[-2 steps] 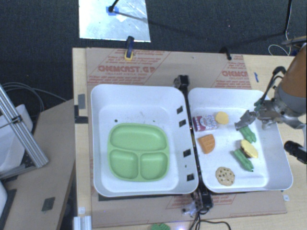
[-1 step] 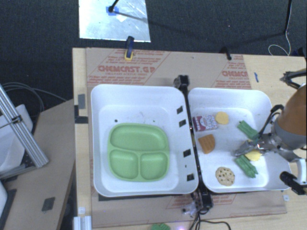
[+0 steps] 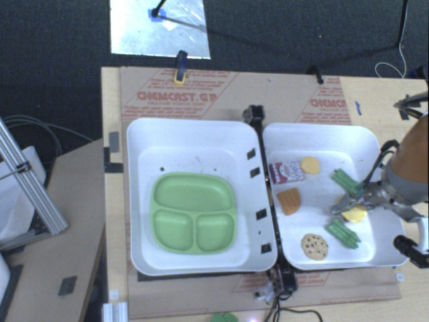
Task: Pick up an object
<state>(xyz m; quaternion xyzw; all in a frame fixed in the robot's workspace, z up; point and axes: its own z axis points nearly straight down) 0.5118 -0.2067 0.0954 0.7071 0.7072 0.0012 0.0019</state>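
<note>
A: Two white bins sit side by side on the surface (image 3: 221, 89). Far to the left of the end effector (image 3: 350, 205), the left bin (image 3: 144, 146) holds a green divided plate (image 3: 194, 212) with three compartments.

B: And nearer the end effector?

A: The right bin (image 3: 335, 139) holds everything else. A small pink and white carton (image 3: 286, 172) lies well to the left of the end effector and a little above it. Under the carton, also to the left, is an orange wedge-shaped piece (image 3: 289, 200). A round yellow piece (image 3: 310, 165) lies up and to the left. A speckled cookie (image 3: 314, 246) lies below and to the left.

B: What about close in?

A: A green piece (image 3: 344, 180) lies just above the end effector, and a second green piece (image 3: 342, 233) lies just below it. A yellow object (image 3: 355, 215) sits right at the fingertips, touching or nearly touching them.

B: Is the end effector pinching it?

A: One cannot tell. The fingers look bunched over the yellow object, but the view is too small and blurred to show whether they are spread or pressed together, or whether anything sits between them.

B: And the arm?

A: The arm (image 3: 410, 166) comes in from the right edge, above the right bin's right side.
</note>
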